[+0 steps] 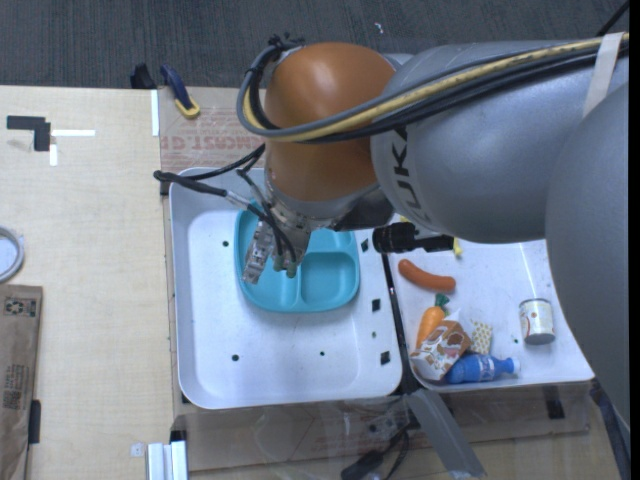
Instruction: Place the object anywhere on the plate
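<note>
Plate [325,283]: blue-teal, shallow, divided into compartments by a raised ridge, rounded corners. It lies flat in the left white bin, toward that bin's upper middle, partly covered by my arm from above. My pincer [272,256] hangs over its left compartment. I cannot tell from here whether anything rests on the plate or sits in my grasp.

"uk" on the grey arm [480,138]
</note>
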`<action>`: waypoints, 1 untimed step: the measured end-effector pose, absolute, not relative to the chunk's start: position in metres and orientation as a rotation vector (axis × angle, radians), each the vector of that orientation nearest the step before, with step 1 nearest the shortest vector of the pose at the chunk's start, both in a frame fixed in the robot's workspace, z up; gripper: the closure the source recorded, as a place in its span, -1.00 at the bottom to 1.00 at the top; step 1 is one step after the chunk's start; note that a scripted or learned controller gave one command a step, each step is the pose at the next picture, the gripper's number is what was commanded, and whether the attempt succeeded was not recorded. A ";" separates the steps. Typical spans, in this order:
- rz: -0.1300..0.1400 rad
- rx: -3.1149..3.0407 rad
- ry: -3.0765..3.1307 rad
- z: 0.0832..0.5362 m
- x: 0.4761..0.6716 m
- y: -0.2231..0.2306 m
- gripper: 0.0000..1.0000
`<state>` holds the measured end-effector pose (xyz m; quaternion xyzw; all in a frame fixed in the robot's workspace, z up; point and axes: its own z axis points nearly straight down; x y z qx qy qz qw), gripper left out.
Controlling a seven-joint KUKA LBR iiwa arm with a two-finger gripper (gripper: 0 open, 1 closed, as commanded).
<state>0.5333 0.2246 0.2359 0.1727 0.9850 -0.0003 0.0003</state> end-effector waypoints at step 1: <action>0.000 0.126 3.139 0.233 0.478 0.228 1.00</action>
